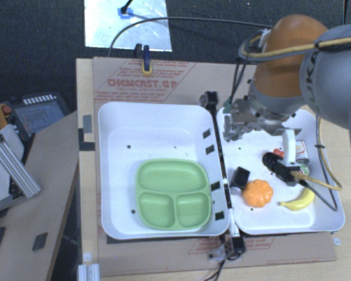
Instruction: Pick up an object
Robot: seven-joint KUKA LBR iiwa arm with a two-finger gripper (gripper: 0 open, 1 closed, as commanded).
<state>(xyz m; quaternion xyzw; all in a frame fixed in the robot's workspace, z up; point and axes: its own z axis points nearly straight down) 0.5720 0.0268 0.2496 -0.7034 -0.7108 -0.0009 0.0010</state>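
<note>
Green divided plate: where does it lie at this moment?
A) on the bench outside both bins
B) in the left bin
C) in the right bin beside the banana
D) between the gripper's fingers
B: the green divided plate lies flat on the floor of the left bin, across the divider from the banana.

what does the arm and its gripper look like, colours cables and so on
The arm is smooth grey, with a big rounded orange band above the wrist. Thin black and yellowish cables loop around the orange part and run down the wrist. Below sits a grey metal gripper, blocky, with bare mechanical parts. No markings can be read on the arm.
</note>
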